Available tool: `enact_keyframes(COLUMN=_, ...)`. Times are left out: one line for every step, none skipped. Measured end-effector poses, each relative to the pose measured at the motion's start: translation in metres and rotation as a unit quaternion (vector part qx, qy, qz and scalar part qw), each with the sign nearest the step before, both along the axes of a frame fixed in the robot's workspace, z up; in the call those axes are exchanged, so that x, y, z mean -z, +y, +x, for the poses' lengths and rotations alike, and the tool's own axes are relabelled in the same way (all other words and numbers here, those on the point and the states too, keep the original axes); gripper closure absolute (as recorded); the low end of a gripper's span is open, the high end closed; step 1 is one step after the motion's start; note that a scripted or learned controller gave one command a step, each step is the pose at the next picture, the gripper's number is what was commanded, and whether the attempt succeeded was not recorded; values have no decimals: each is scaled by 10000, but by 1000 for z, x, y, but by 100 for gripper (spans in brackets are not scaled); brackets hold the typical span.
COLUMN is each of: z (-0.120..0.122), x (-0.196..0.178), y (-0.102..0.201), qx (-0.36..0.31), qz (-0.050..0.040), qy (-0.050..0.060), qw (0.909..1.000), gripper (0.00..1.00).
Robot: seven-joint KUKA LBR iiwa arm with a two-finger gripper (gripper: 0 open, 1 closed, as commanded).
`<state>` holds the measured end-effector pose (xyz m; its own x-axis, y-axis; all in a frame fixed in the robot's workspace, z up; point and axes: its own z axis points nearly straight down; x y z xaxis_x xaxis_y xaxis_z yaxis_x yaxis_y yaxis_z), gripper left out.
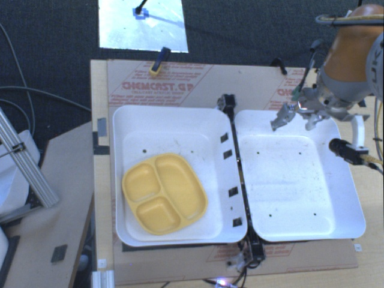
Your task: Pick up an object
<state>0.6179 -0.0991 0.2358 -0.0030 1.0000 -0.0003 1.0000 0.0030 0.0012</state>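
A yellow divided plate (164, 192) with three compartments lies flat in the left bin (138, 122), towards its front left. My gripper (297, 118) hangs over the far edge of the right bin (342, 221), well to the right of the plate. Its two grey fingers stand apart with nothing between them.
A black hinge strip (236, 173) runs between the two bins. A black cylindrical part (344, 150) juts in at the right bin's right rim. Both bins rest on a brown printed board (180, 80), with a small clip (159, 61) at its far edge.
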Motion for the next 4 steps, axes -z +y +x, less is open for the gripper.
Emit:
enact_keyframes(z=-34, x=159, y=-59, qx=41, qz=-3, qy=34, qw=10000, gripper=0)
enact_keyframes(z=-80, x=152, y=-111, qx=38, qz=3, qy=16, qw=10000, gripper=0)
enact_keyframes(z=-39, x=151, y=-44, qx=-38, qz=8, qy=-16, qw=10000, gripper=0)
enact_keyframes(z=-137, x=152, y=-110, qx=55, qz=-3, qy=33, qw=10000, gripper=0)
